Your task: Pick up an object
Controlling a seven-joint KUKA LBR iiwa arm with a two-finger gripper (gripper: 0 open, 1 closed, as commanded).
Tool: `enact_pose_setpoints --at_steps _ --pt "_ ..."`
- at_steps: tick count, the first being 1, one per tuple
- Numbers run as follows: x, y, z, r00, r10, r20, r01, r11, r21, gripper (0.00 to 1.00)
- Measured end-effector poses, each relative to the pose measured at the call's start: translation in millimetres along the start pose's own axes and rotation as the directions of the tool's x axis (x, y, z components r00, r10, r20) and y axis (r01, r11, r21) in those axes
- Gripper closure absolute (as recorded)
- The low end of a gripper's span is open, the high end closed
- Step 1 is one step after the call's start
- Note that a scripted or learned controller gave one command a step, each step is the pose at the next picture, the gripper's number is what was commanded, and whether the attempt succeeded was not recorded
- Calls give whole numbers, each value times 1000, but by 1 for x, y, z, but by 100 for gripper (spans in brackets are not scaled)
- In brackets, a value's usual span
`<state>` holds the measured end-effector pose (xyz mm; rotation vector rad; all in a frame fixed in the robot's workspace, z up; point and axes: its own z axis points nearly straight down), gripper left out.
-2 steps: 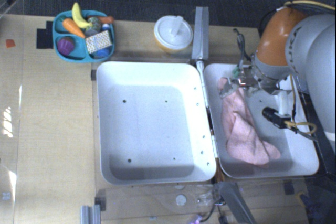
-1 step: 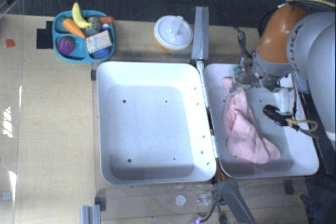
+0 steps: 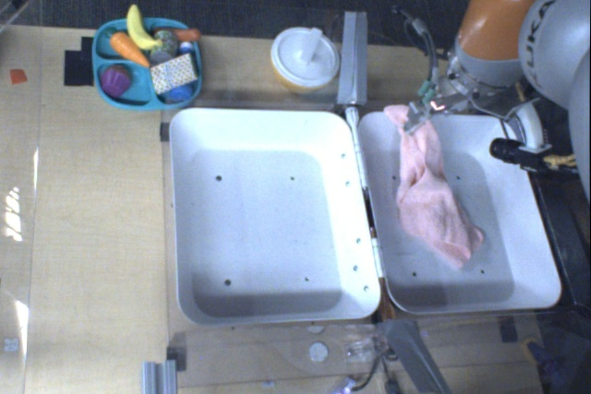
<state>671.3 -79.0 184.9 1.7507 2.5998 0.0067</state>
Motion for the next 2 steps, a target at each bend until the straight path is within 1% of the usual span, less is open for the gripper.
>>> enact_pose_setpoints --at_steps 1,2 --pt "26 -66 1 990 144 -2 -144 990 4 100" --pt "13 -32 0 994 -113 -1 113 994 2 100"
